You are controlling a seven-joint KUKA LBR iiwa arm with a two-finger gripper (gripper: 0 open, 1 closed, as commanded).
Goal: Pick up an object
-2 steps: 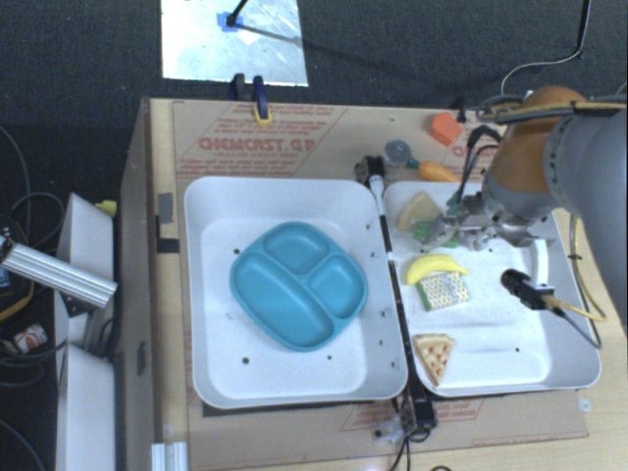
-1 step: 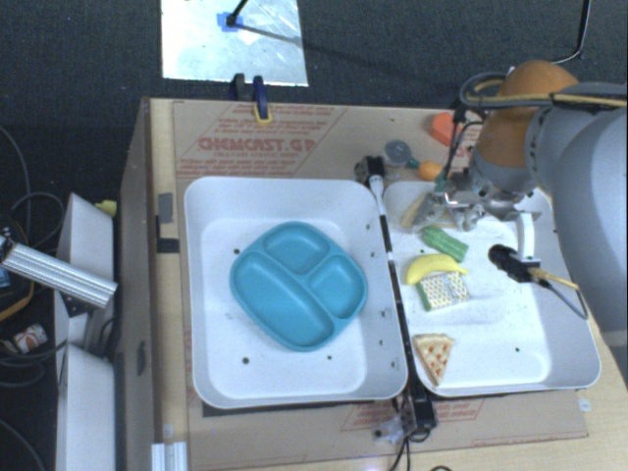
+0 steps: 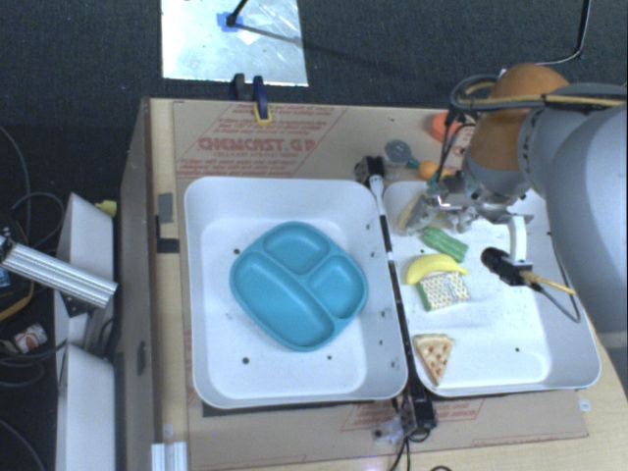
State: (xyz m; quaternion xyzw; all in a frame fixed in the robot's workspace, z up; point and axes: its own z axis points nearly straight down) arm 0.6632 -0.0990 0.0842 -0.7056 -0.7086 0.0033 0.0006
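Gripper [image 3: 444, 216] is hanging low over the far-left corner of the right bin [image 3: 510, 346]. The wrist is blocking my line of sight, so I cannot tell how far it is open. I am seeing nothing in its grasp.

Green piece [image 3: 444, 240] is lying just beside and below it, slanted on the bin floor. It is long, narrow and glossy, and is looking like moulded toy plastic. I am judging it light, stiff and a little slippery, best taken across its narrow width at mid-length.

Banana [image 3: 435, 267] is lying just beside it, curved, smooth and yellow. Waffle [image 3: 444, 290], squarish with a gridded face, is touching the banana's near side. Pizza slice [image 3: 433, 354], a flat triangle, is sitting apart at the near-left corner.

In the left bin [image 3: 226, 366] a blue plate [image 3: 297, 283] with three compartments and rounded corners is lying flat.
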